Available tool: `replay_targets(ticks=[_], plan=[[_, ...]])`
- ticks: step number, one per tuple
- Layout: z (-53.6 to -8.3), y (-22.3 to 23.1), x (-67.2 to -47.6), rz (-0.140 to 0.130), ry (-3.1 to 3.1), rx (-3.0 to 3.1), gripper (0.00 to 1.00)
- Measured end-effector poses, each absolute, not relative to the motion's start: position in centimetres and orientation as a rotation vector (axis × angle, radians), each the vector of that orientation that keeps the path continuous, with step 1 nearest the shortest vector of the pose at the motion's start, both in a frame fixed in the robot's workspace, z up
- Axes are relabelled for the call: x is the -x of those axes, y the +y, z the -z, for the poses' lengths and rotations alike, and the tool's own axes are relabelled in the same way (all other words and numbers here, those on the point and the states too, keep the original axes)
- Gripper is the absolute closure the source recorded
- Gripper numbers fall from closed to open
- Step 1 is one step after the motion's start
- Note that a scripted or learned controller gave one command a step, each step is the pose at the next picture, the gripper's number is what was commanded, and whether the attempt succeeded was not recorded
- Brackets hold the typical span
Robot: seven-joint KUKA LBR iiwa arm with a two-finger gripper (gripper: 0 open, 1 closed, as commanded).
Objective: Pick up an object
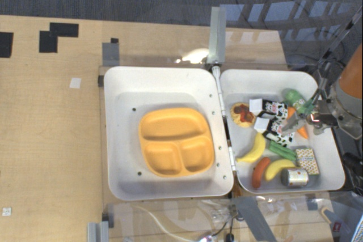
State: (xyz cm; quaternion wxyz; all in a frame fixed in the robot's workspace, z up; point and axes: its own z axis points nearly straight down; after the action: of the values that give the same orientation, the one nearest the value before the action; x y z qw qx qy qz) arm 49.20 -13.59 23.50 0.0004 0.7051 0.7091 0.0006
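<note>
Over the right-hand shallow white plastic bin (326, 175), the gripper (303, 116) is hanging above a heap of small toy foods (272, 139), nothing visibly lifted; its grasp I cannot tell, so picking is seemingly remaining.

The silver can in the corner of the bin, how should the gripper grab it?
The can lies on its side near the front wall of the right bin, a banana close on its left. Probably best to come straight down and pinch across its round middle, with the fingers at the front and back, since the curved sides are clearest there.
</note>
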Motion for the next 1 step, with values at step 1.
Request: replay_targets(ticks=[1], plan=[[-12.47,-16.84,-53.84,-0.024,2.072,-2.334,0.0]])
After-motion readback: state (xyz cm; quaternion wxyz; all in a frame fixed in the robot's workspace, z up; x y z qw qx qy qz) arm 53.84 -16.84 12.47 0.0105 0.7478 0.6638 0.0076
